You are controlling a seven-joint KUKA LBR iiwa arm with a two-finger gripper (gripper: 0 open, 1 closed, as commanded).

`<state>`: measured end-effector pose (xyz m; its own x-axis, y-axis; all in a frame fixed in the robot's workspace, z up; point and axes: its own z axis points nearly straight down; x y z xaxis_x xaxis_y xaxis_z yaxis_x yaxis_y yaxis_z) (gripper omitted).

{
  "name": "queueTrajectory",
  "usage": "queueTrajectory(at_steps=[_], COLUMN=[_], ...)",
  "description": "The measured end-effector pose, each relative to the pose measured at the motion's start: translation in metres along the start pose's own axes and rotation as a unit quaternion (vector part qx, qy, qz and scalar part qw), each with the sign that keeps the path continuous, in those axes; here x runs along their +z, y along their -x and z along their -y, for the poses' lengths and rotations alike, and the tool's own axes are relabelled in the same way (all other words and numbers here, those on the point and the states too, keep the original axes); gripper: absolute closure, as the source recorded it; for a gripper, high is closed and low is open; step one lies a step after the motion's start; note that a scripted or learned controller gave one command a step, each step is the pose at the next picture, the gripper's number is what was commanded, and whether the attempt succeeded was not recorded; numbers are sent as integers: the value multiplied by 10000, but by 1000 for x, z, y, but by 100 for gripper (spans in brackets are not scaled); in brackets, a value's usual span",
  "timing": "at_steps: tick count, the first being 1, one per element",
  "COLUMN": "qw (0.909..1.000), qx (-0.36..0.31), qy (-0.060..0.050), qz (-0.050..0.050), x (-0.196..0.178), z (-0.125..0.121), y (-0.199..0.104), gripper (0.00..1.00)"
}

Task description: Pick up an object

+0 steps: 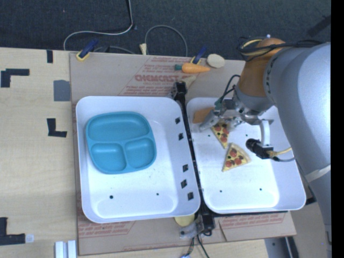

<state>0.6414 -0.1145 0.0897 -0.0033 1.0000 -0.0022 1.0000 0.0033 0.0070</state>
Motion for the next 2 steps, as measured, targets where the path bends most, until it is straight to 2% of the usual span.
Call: queueTrajectory(at_steps=[1,2], qw=[9997,10000], qx=[62,36], qy=[-226,-55], qz=[59,62], x=[4,-13], z=[-20,-27], y=[-7,-9], gripper=[0,100])
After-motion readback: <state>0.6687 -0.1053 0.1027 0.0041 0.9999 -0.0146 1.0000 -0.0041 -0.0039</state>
